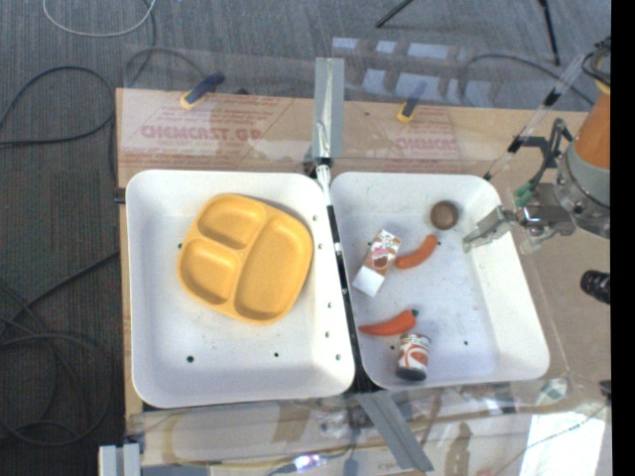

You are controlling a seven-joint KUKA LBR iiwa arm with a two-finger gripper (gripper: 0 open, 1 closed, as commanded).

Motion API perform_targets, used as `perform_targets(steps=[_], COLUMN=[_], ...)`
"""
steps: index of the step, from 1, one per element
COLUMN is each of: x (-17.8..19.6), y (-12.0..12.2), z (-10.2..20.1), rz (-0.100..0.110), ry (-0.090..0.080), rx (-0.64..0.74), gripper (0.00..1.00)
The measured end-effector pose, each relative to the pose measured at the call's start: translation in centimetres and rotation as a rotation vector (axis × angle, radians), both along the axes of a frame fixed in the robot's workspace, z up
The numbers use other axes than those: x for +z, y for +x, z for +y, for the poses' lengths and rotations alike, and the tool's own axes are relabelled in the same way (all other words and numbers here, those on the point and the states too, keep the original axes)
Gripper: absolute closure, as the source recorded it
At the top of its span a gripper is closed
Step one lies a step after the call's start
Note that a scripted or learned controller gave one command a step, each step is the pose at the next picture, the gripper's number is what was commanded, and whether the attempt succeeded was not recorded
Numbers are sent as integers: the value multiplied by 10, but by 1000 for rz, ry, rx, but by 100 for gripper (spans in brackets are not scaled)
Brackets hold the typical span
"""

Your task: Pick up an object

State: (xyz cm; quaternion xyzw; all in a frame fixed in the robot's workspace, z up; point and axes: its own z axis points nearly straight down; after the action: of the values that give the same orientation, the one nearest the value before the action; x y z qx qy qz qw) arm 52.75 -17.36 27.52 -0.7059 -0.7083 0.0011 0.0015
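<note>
glossy yellow sectioned tray [246,256], smooth orange chilli [388,323], metal hand [488,229], grip state unclear

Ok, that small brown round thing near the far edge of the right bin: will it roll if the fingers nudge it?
Probably. The small brown round object looks ball-like and rests alone on the flat floor of the right white bin, so a sideways nudge would likely send it rolling. It looks small and light, so it may slip out of a pinch.

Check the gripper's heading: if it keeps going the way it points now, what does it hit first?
The gripper points left and down into the right bin. Likely first contact is bare bin floor short of the brown ball; the ball lies slightly above that line. Depth is unclear.
</note>
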Motion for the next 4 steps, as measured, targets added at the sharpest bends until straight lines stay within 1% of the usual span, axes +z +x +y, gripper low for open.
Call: perform_targets(steps=[1,2,3,4], x=[-116,-155,-166,-148], y=[46,66,95,103], z=[26,55,49,54], rz=[0,-34,-41,-64], ry=[0,-8,-2,-4], rx=[110,193,195,202], gripper=[0,0,0,100])
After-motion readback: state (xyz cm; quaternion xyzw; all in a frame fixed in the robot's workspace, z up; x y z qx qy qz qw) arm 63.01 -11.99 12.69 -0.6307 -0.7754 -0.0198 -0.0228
